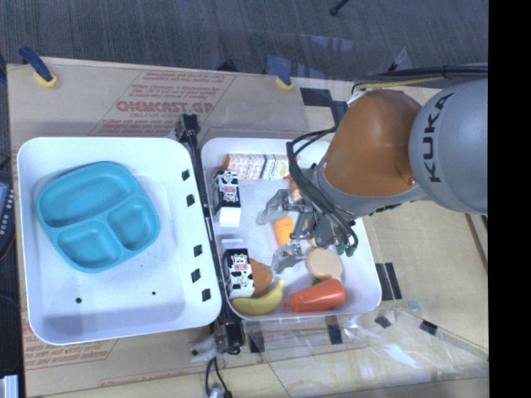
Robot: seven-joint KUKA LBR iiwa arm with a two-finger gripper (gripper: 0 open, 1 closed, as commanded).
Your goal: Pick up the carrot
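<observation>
Jaws spread wide around a small orange piece, likely the carrot [284, 228], mid right bin [361, 259]; gripper [284, 229] partly hidden by wrist. Same bin: glossy red pepper [316, 295], curved banana [257, 302], tan bun [323, 264], printed cartons [238, 273]. Left bin [37, 313]: blue three-section plastic plate [97, 215].

- The blue tray [95, 214] looks like smooth, matt plastic.
- The white bins [116, 317] under it look like glossy plastic.
- The gripper [280, 232], right of it, shows bare shiny metal.
</observation>
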